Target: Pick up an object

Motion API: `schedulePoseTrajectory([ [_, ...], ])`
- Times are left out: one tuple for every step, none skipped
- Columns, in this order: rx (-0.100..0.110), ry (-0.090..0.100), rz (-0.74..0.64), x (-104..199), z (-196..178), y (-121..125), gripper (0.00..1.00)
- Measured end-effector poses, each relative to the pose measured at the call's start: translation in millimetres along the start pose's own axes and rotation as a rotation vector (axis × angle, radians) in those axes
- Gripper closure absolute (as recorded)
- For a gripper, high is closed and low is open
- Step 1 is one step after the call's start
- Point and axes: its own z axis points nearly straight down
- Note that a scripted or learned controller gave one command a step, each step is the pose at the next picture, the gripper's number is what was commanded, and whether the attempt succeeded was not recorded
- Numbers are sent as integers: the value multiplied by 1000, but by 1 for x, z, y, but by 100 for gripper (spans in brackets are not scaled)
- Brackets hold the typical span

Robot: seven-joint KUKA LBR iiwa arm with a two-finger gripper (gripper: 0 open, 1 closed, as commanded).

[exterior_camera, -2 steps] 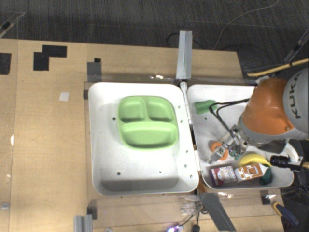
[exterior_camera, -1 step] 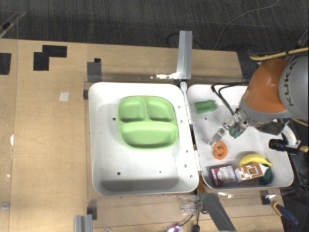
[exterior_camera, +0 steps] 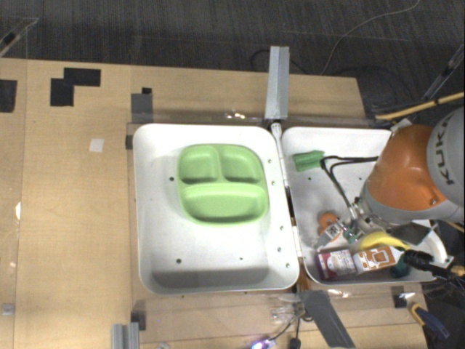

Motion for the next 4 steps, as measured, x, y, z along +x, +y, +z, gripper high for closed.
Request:
schedulePoseTrajectory([
  [4,2,127,-57,1,22,0],
  [-3,-2,121,-57,-11,25,100],
  [7,6,75,-10,-29,-17,100],
  [6,4,127,-32,-101,22,100],
])
